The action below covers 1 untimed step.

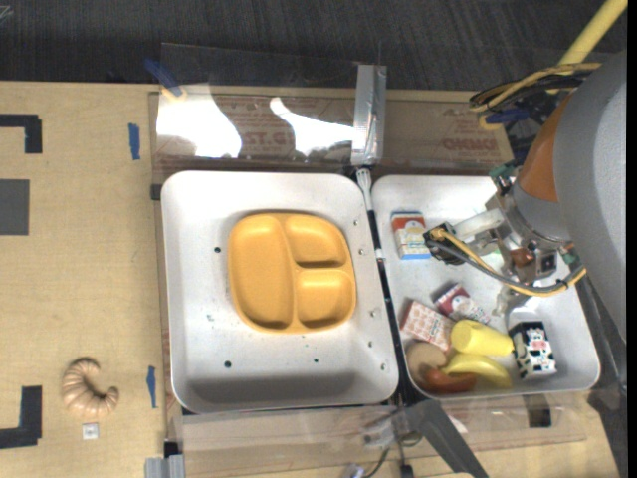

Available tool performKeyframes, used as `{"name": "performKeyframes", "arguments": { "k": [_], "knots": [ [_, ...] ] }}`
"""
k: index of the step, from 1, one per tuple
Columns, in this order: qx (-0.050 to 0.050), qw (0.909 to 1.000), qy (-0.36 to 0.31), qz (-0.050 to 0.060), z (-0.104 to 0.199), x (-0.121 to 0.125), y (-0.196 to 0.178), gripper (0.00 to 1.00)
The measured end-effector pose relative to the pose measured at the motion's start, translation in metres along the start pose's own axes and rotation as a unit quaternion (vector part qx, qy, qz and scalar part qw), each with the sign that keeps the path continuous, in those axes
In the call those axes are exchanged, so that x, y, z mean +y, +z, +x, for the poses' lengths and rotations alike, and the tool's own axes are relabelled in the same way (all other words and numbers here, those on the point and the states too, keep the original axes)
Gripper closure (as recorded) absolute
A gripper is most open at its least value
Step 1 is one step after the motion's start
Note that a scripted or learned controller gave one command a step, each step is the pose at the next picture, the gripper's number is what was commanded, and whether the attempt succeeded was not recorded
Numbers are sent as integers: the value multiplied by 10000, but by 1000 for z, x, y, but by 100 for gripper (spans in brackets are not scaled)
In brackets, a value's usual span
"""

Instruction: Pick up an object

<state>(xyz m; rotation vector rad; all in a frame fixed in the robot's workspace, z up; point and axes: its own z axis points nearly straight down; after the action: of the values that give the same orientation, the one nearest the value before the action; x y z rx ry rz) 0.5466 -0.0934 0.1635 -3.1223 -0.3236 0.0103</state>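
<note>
Dark carpet runs along the top beyond a pale wooden counter (70, 267) that carries two shallow white bins side by side.

Over the right bin (587, 366) the end effector (468, 245) hangs at the tip of the grey arm (597, 167), which comes in from the right with its orange band (537, 172) above the wrist. Cables and metal parts crowd the tool, so whether it is open or closed cannot be told, and nothing can be made out in its grasp.

Just left of the tool a small carton with a red label (410, 235) lies near the bin's upper left. Below the tool, a red and white packet (456, 300) lies tilted, with a pink and white patterned packet (422, 321) just beside it to the lower left. A yellow cup-like piece (480, 340) rests against a banana (476, 368) in the bin's lower part, and a reddish brown round item (428, 358) touches the banana's left end. A small black and white box (532, 350) stands just right of the yellow piece.

The left bin (199, 366) holds an orange divided tray (292, 270) near its middle. Well apart from both bins, a tan curled croissant-shaped toy (90, 386) lies on the counter at lower left. Blue tape marks (133, 140) sit beside the left bin, and a clear plastic sheet (249, 127) catches glare behind it.
</note>
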Motion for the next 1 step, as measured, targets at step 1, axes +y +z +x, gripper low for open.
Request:
{"name": "performKeyframes", "arguments": {
  "k": [1],
  "knots": [
    [-68,10000,-5,12,-2,1,-4,100]
  ]
}}
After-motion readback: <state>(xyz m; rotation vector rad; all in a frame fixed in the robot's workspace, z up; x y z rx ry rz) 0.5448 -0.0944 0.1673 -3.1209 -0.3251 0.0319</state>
